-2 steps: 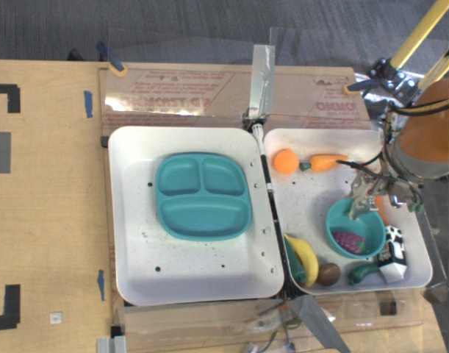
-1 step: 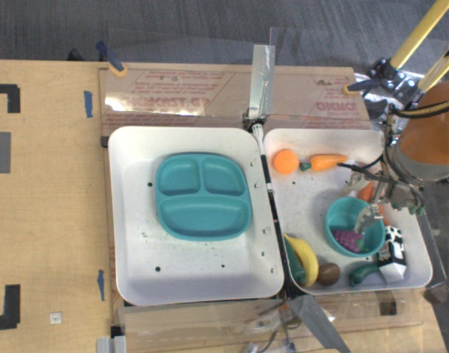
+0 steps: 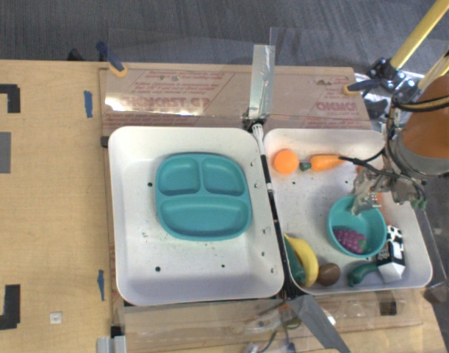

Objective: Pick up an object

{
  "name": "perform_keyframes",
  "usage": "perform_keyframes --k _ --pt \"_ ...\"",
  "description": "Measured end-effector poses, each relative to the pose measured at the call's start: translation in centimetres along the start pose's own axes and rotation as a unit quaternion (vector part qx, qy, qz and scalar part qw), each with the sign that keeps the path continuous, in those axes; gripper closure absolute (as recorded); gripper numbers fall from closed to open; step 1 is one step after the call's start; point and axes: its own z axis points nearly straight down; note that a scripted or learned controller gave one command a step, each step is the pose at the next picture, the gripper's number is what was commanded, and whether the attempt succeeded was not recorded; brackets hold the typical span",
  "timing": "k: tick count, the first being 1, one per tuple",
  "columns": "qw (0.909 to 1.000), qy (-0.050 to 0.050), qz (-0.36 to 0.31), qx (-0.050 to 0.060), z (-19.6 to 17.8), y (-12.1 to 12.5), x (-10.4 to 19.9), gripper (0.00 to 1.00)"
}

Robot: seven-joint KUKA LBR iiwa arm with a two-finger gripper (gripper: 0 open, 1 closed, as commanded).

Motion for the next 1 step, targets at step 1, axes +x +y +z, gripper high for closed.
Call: perform_keyframes --k 1 --pt "0.9641 0.010 0.265 0.005 1.57 0.82 -8.18 1.00"
